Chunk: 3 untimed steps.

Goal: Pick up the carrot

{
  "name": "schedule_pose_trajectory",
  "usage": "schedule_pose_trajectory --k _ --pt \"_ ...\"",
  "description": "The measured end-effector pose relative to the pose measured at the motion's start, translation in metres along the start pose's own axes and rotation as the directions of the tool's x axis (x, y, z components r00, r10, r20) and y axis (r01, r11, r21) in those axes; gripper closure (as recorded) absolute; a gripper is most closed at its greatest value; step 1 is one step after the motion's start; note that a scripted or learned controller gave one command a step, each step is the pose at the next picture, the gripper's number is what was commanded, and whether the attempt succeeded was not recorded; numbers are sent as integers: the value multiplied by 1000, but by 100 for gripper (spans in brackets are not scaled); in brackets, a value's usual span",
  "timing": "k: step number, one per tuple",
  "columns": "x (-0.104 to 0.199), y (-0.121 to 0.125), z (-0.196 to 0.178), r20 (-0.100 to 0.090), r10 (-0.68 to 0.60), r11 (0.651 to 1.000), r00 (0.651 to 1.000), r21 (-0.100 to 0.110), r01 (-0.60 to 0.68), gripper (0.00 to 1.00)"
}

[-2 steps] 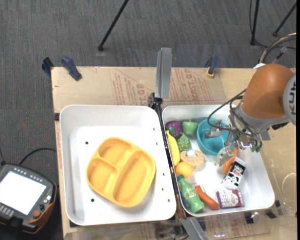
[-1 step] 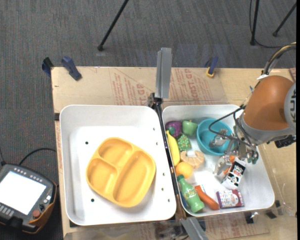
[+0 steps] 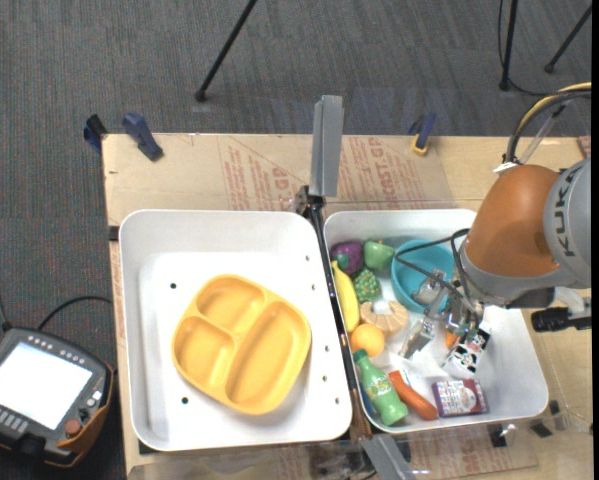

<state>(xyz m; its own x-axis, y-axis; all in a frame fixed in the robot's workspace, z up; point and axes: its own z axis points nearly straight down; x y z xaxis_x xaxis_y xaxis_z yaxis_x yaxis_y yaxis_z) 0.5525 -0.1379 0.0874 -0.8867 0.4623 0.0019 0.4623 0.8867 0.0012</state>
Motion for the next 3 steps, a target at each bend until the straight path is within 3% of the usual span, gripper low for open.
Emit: schedule_pose_trajectory --k 1,2,3 --pt "-3 1 -13 10 -4 1000 1000 -1 4 100" --pt "-8 -33 -91 6 -78 997 997 0 78 100" --pt "-15 -76 -149 4 -252 968 968 1 252 100"
